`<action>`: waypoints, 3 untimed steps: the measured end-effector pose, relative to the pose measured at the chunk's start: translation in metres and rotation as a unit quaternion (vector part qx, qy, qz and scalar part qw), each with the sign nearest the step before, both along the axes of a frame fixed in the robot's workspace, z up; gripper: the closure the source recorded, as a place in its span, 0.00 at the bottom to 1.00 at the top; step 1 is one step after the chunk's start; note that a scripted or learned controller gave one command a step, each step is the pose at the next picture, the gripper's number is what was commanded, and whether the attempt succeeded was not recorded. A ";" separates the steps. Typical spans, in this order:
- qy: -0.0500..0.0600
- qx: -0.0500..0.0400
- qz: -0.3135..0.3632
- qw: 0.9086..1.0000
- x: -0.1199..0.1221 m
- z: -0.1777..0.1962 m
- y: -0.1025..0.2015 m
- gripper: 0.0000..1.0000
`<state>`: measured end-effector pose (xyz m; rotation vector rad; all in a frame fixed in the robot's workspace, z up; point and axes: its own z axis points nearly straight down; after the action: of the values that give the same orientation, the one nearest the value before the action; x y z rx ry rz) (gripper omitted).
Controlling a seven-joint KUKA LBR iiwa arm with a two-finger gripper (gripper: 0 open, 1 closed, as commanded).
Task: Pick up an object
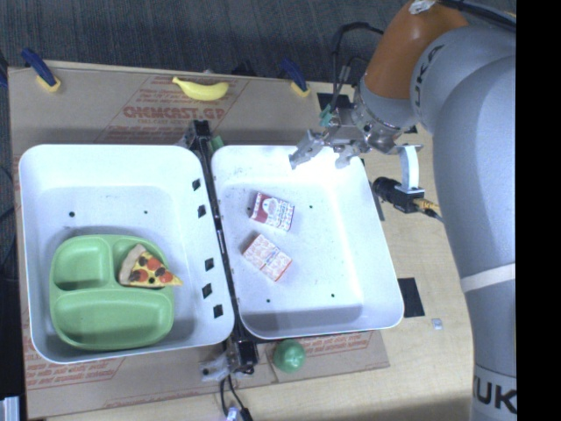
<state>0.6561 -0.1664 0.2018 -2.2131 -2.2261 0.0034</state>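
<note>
My tool [320,150] hangs over the far edge of the right bin [372,274], just inside its far rim, with my wrist and the orange band behind it to the right. I can make out two pale fingers pointing left and down, splayed a little, and nothing sits between them, so I judge the tool open and empty. From there the nearest things lie nearer to the camera and slightly left: a red and white carton [271,210] on the bin floor, and just beyond it, nearer still, a second small pink and white box [266,257]. The two are close together but apart. Both lie flat; the carton's long axis runs roughly left to right with a slight tilt, and the pink box is turned more on the diagonal. I reckon the carton is the easier reach, a short drop down and toward the near side. There is open floor all round both, and the bin's right wall is well apart from them; the centre divider [215,235] stands off to the left. The left bin [35,174] carries a green tray [105,323] with a pizza slice [147,269] on it, a longer reach. On the desk, a banana [201,87] lies beyond the bins and a green ball [288,355] lies at the near edge.
</note>
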 end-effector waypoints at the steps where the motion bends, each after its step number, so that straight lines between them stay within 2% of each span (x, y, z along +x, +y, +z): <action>1: 0.001 0.000 0.000 1.000 0.000 -0.111 -0.014 0.00; 2: 0.000 0.000 0.002 1.000 0.001 -0.099 -0.013 1.00; 3: -0.002 0.001 0.000 1.000 0.001 -0.030 0.041 1.00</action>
<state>0.6576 -0.1253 0.1715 -2.2140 -2.2277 -0.0027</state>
